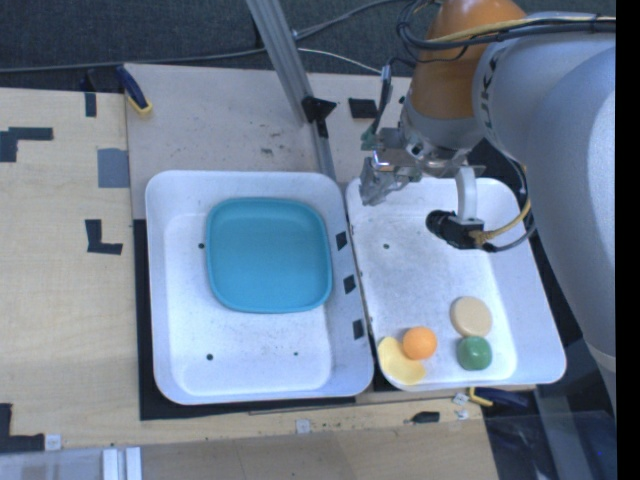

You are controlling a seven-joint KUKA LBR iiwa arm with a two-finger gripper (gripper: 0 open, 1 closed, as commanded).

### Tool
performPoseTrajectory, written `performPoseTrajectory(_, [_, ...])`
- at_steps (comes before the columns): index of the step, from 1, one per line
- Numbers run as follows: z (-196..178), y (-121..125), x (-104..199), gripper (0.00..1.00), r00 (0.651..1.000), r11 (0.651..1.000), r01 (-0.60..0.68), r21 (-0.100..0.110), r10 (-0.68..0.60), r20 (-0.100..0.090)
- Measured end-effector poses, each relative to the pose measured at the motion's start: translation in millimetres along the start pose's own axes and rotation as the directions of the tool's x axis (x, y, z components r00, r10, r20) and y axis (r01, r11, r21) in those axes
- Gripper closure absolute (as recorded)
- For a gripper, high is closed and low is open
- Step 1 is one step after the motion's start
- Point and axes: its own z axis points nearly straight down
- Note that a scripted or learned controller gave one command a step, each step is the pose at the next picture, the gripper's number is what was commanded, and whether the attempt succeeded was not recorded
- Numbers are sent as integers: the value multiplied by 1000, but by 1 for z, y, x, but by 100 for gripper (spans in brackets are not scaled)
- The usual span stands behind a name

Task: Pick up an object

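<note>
Wooden bench — two white bins — dark floor behind.

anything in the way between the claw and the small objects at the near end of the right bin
Nothing visible. The claw sits at the far left corner of the right bin; bare floor lies between it and the orange ball, green ball, tan piece and yellow piece.

Two bins sit side by side on the surface. The left bin contains a square plate lying flat toward its rear centre. The right bin contains four small items grouped at its front edge: a flat piece at front left, a ball resting on it, a round disc to the right, and a second ball just in front of the disc. The gripper is positioned over the rear left corner of the right bin.
</note>
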Motion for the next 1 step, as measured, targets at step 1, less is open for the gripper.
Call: performPoseTrajectory(1, [-10, -10, 59, 100, 1000, 1000, 1, -1, -1, -1])
